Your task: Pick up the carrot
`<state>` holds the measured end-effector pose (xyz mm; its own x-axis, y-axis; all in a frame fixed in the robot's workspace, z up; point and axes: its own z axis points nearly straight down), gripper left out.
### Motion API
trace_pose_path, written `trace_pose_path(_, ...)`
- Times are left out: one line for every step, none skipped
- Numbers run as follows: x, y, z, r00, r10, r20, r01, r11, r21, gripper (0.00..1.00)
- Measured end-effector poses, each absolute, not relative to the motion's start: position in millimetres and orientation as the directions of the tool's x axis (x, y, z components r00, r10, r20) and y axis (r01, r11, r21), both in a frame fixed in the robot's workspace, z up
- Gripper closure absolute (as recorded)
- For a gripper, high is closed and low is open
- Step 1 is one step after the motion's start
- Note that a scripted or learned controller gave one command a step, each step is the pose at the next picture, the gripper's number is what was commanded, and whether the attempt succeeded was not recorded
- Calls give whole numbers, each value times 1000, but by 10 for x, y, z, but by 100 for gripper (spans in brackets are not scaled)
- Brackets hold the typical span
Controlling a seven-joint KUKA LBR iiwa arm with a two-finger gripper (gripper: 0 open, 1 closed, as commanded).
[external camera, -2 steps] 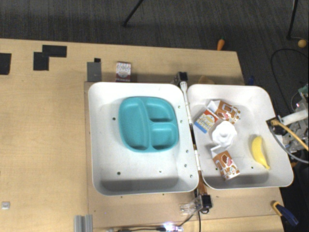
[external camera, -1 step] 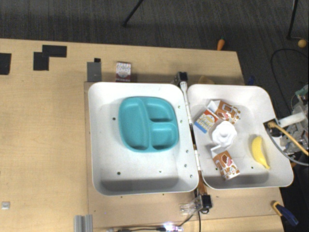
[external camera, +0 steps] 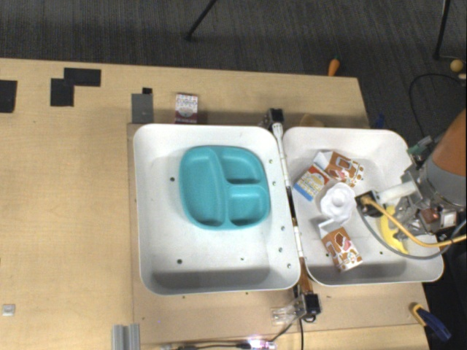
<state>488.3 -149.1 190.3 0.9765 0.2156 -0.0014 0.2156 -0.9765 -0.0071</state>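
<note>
The hand (external camera: 417, 214), its grip impossible to tell, is hanging over the right side of the right bin (external camera: 379, 141), probably hiding the carrot beneath it, so it is risking grabbing blind and catching the white cup (external camera: 337, 201) or 3 cartons (external camera: 341, 246) nearby.

this is looking like a robotics lab: a plywood bench (external camera: 66, 195) is bearing the left white bin (external camera: 157, 232), a printed marker tag (external camera: 187, 107) standing just behind it, grey carpet (external camera: 109, 13) lying farther behind it.
</note>
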Motion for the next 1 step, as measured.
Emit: trace_pose_path(5203,-2077,2830,975,220,7,220,-975,5,100)
